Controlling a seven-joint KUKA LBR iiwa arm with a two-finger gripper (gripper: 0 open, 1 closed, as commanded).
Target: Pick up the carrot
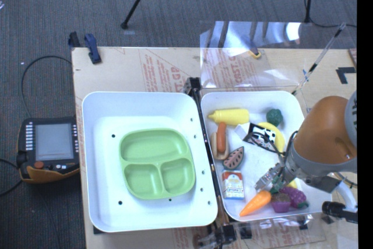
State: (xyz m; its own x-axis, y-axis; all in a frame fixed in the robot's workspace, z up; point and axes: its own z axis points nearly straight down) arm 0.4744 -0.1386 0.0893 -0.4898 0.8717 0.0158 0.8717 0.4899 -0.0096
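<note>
The orange carrot (256, 203) lies at the front of the right bin (297, 100), tip pointing toward the front left. My gripper (270, 180) hangs just above and behind the carrot's thick end, close to it, with nothing visibly held. The arm's orange band and grey wrist cover the bin's right side.
Purple grapes (293, 197) touch the carrot's right end and a small carton (233, 184) lies to its left. Farther back are a watermelon slice (234, 157), a hot dog (221, 140), a yellow bottle (230, 116), a banana (275, 137) and broccoli (274, 117). The left bin holds a green divided plate (157, 163).
</note>
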